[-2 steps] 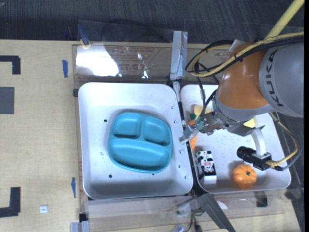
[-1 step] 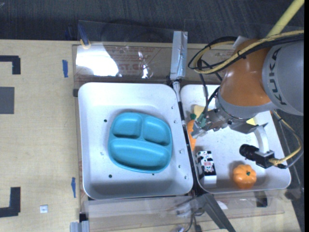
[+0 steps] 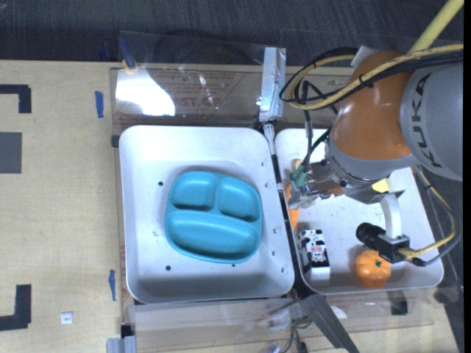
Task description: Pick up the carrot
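Carrot (image 3: 293, 216), judged from a small orange sliver, is seen at the right bin's (image 3: 423, 271) left wall, just under the claw (image 3: 305, 184). Whether the claw is open or closed cannot be told. The wrist is lowered there, presumably for a grasp. A blue divided plate (image 3: 213, 215) is seated in the left bin (image 3: 140, 197).

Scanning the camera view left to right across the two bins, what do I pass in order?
Left bin → blue divided plate → black-and-white cow toy → orange fruit at the right bin's near side. The carrot pokes out by the divider, under the arm, so I leave it unordered.
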Robot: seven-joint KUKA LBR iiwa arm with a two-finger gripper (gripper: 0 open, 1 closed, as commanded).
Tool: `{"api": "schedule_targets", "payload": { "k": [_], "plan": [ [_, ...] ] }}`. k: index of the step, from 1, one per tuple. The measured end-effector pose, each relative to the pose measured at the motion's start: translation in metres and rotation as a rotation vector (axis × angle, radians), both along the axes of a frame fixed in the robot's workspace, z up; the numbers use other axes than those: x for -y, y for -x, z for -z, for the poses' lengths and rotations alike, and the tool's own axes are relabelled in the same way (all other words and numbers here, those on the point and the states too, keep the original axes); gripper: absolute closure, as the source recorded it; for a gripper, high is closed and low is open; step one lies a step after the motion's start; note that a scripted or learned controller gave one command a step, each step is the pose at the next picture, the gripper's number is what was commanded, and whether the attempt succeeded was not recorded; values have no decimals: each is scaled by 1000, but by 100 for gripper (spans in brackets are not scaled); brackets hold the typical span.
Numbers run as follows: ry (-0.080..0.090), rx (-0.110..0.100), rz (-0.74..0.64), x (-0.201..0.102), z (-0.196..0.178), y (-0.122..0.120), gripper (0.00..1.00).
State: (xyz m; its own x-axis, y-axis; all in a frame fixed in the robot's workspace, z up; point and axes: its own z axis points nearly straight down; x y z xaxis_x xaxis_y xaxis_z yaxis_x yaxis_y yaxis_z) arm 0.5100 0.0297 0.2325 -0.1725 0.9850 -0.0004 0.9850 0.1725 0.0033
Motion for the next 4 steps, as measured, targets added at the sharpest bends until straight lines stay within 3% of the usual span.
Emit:
{"api": "schedule_targets", "payload": {
  "k": [1, 2, 3, 4],
  "plan": [
    [-1, -2, 62, -51, -18, -28, 100],
    [1, 2, 170, 38, -91, -7, 100],
    [1, -11, 197, -40, 0, 32, 100],
    [1, 2, 110, 8, -69, -43, 100]
  ]
}}
